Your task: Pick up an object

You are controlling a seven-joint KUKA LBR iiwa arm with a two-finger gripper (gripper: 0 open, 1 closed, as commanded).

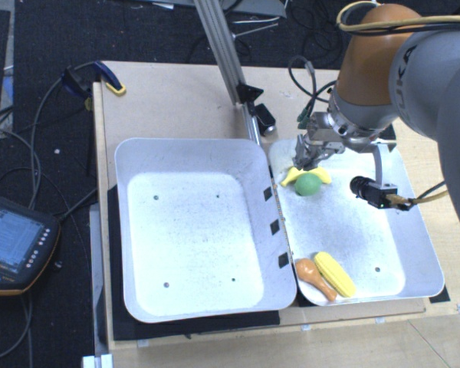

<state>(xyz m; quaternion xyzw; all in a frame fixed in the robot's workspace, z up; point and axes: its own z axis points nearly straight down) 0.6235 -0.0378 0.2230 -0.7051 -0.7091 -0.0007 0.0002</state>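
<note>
Arm (414, 60): grey, with an orange band above the wrist; it reaches in from the right and bends down over the far part of the right bin.
Gripper (305, 162): at the far left corner of the right bin, pointing down, its tip just above the banana and green ball. Whether the fingers stand apart or together cannot be told, and nothing can be seen held between them.
Right bin (383, 228): shallow, white, speckled floor; it holds four small objects.
Green ball (309, 185): round, on the floor of the right bin at its far left, directly under the gripper.
Banana (307, 175): yellow, touching the far side of the green ball, partly hidden by it and by the gripper tip.
Corn (334, 274): yellow cob at the near left corner of the right bin, lying at a slant.
Orange piece (314, 277): elongated, just left of the corn and touching it, against the near rim.
Left bin (138, 159): shallow, white, beside the right bin, their rims overlapping along the middle.
Black fitting (372, 191): mounted off the arm, hanging over the right bin to the right of the gripper, with a cable running off to the right.
Pole (222, 44): metal, slanting up from the far edge between the bins.
Pendant (11, 240): handheld unit on the floor, well left of the bench.
</note>
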